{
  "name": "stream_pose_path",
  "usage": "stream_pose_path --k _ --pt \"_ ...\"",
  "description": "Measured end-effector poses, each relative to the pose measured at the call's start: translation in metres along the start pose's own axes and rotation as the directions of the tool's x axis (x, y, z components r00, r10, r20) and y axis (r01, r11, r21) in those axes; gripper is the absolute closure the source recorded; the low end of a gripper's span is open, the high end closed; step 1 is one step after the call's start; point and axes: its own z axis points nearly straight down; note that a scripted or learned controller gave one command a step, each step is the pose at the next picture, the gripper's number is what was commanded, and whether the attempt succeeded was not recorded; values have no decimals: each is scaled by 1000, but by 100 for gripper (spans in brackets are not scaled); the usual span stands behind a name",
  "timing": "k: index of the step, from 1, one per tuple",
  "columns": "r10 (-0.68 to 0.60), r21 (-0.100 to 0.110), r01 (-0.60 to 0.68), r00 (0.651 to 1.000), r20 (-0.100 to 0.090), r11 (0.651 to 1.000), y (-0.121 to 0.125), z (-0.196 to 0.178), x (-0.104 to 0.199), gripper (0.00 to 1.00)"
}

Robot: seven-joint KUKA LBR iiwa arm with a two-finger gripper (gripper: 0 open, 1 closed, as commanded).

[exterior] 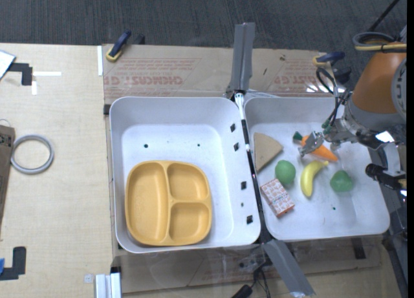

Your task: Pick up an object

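The tabletop (pixel 52 225) carries a sheet of cardboard (pixel 168 70) along its far edge, printed in red with writing that reads mirrored, roughly "CHEMCO" with further letters too small to make out. On it sit two white bins: the left bin (pixel 174 116) holds a yellow divided plate (pixel 169 202) in its near-left corner, and the right bin (pixel 323 216) holds the small items. The grey arm with its orange band (pixel 375 83) reaches in over the right bin's far-right corner. A tan wedge (pixel 265 149) lies against that bin's left wall. A banana (pixel 310 177) lies near the middle, its long axis running from the near edge toward the far-right, tip pointing toward the pincer. A pink patterned box (pixel 277 198) lies near the near-left corner, its printing unreadable. A green round fruit (pixel 284 172) sits just left of the banana, another green piece (pixel 341 181) to its right. An orange carrot-like piece (pixel 321 152) lies just under the pincer (pixel 313 141); whether the pincer is open or closed cannot be told.
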Motion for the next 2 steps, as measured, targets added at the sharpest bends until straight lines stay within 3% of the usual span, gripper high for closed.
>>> stream_pose_path --k 1,2 --pt "3 -3 -3 1000 1 1000 1 -10 -1 100" --pt "26 -1 -26 1000 1 1000 5 -109 6 100"
